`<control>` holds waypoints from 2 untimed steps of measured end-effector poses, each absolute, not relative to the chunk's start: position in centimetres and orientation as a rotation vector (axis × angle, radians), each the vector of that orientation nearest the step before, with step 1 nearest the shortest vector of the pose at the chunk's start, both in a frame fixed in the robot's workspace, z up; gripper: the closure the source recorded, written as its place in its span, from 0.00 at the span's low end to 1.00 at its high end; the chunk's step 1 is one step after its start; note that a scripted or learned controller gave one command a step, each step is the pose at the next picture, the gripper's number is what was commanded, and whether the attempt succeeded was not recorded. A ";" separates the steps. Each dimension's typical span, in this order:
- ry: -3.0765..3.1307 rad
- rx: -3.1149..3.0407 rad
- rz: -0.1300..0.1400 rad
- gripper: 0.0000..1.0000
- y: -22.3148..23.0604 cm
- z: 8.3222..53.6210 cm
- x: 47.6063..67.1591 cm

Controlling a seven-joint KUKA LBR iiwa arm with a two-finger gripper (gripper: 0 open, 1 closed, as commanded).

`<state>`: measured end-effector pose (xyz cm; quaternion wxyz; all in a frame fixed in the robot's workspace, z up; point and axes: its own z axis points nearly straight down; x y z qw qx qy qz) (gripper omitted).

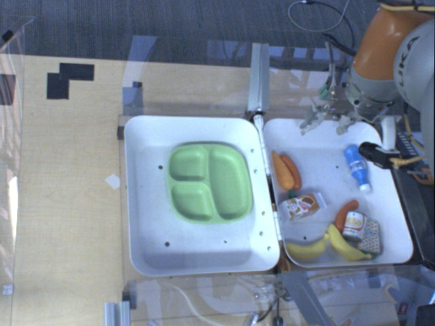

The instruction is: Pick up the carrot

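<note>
Nothing of the pick is accomplished as yet, on this evidence. The orange, tapered carrot [286, 170] lies untouched on the floor of the right-hand shallow white plastic bin [319, 156], close against its left wall, with a small printed snack packet [301, 206] just below it. The two-finger metal gripper [327, 117] hangs over the bin's upper rim, well apart from the carrot, its fingers spread and nothing between them. Remaining, in my judgement: travel down-left to the carrot, descent, closure, lift.

Limits of view: the carrot appears as two orange lobes side by side, and I cannot tell whether that is one piece or two. The fingertips blend with the rim behind them. The arm's grey and orange body [387, 43] is cut off at the right.
</note>
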<state>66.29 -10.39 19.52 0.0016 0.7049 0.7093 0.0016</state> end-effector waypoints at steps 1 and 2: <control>2.224 2.209 0.009 0.00 -13.2 8.8 63.1; 2.223 2.203 0.020 1.00 -13.0 10.1 63.4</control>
